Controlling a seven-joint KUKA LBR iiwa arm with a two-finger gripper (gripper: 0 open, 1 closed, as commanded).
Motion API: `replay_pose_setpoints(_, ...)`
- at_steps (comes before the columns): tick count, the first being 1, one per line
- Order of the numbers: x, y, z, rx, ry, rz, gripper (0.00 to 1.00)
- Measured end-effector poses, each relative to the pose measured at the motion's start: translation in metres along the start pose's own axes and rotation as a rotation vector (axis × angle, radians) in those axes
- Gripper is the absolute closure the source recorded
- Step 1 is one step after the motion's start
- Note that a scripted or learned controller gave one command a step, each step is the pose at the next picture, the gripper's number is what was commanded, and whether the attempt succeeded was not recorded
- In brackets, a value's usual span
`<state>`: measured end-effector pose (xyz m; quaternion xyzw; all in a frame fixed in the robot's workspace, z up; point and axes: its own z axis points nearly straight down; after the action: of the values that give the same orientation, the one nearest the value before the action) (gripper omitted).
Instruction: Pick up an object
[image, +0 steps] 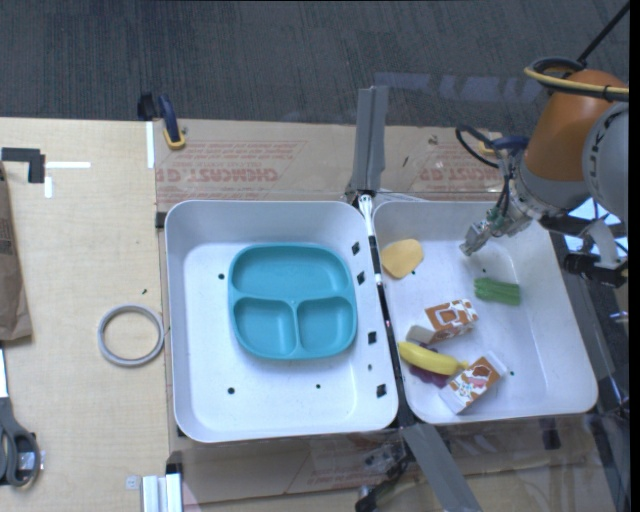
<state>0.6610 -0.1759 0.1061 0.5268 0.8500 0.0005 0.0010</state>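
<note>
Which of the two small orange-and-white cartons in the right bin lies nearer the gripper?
The upper carton, above the banana. The other carton lies below it, farther from the gripper.

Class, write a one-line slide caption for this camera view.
Gripper hovers over the right bin near a green item; teal tray in the left bin.

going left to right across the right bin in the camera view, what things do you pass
yellow chip-shaped piece → banana → small orange carton → second orange carton → green piece. The gripper hangs over the bin's far side, above the green piece.
</note>
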Motion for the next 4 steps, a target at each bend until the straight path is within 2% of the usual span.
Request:
replay_pose_setpoints(1,0.017,0.006,0.016,0.003,0.002,-0.132,1.0)
replay_pose_setpoints(2,0.017,0.006,0.016,0.003,0.002,-0.132,0.0)
replay_pose_setpoints(3,-0.002,-0.02,-0.038,0.002,0.0,-0.131,0.0)
replay_pose_setpoints(4,-0.031,-0.042,-0.068,0.002,0.0,-0.002,0.0)
